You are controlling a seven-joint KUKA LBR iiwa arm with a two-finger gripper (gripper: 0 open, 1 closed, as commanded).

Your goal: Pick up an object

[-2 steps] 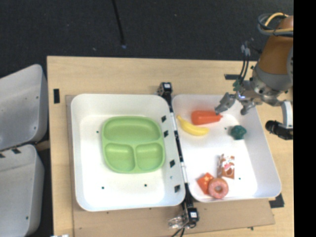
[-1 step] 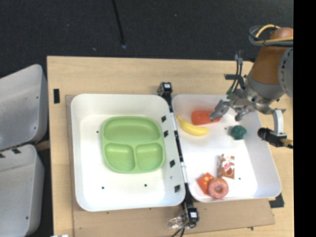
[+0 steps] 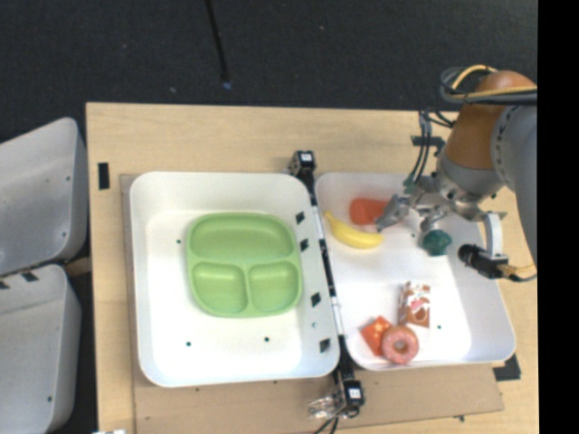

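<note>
Your gripper (image 3: 418, 213) is hanging low over the back of the right bin (image 3: 484, 319), with its two fingers spreading apart, one reaching toward the orange-red piece (image 3: 365, 210) and the other pointing down toward the dark teal object (image 3: 436, 241); nothing is sitting between them, so it is holding no object. The orange-red piece is lying just beside the left finger, and the yellow banana (image 3: 354, 234) is curving right in front of that piece, near the bin's inner wall. The teal object is resting just below the right finger, though you cannot tell whether they are touching. Nearer the front of the same bin, a small red-and-white packet (image 3: 416, 304) is lying on its own, and at the front edge a pink frosted donut (image 3: 400, 344) is sitting against an orange block (image 3: 375, 332). The grey arm (image 3: 493, 152) is coming in from the right, with its orange band showing above the wrist. In the left bin (image 3: 158, 333), a green divided plate (image 3: 243, 263) is lying flat near the middle. Both bins are sitting side by side on the pale wooden worktop (image 3: 217, 134).
</note>
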